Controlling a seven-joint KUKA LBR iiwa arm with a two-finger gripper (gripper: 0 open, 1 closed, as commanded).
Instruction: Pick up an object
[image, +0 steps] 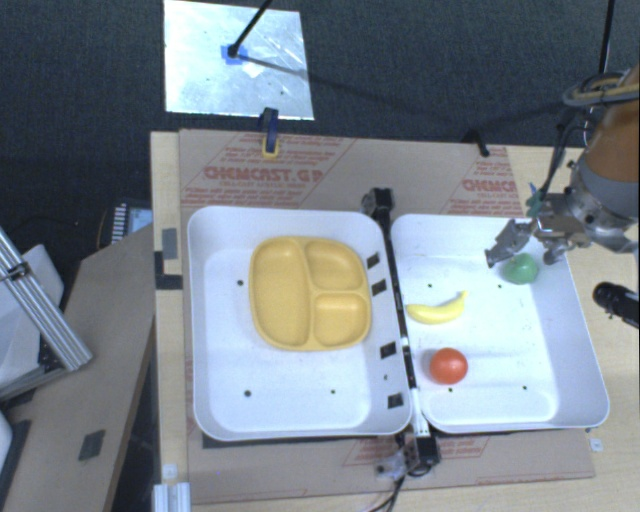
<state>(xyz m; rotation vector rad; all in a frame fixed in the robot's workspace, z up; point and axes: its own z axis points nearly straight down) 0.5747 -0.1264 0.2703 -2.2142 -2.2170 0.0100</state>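
- The green ball (520, 269) sits in the right bin (570, 400), near its far right corner, directly below the gripper (524, 246)
- The gripper's fingers look spread, one tip to the ball's left, the other at its upper right; nothing is pinched between them
- I'd judge the move ahead is a short straight drop, no sideways shift
- The arm (610, 170) leans in over the bin's right rim, wrist angled down and leftward
- A banana (437, 309) and tomato (448, 365) lie nearer the middle; the yellow divided plate (308, 293) is in the left bin (215, 330)
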